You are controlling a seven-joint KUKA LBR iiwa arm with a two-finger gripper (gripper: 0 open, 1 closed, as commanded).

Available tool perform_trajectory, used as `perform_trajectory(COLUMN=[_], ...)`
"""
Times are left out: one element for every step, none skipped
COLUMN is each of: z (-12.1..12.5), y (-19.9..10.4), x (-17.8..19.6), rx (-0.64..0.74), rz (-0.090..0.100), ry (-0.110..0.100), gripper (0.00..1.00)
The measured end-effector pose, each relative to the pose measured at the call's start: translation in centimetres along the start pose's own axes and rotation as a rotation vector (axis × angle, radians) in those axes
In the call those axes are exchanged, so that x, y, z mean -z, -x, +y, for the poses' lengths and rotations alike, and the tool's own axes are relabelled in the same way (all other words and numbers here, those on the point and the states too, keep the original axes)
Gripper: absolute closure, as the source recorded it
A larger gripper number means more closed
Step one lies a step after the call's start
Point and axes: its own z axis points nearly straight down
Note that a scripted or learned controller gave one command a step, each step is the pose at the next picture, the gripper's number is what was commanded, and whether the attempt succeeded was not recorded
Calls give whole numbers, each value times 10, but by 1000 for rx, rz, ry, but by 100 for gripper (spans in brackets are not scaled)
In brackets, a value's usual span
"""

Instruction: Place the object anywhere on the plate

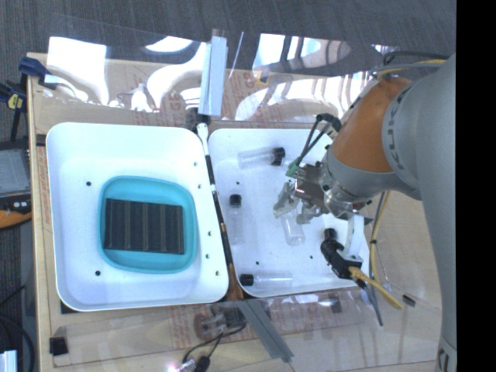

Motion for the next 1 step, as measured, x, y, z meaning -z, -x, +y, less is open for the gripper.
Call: perform_trajectory(z=[0], y=[0], x=[0], rx=[0], rz=[0], ry=[0], gripper=[0])
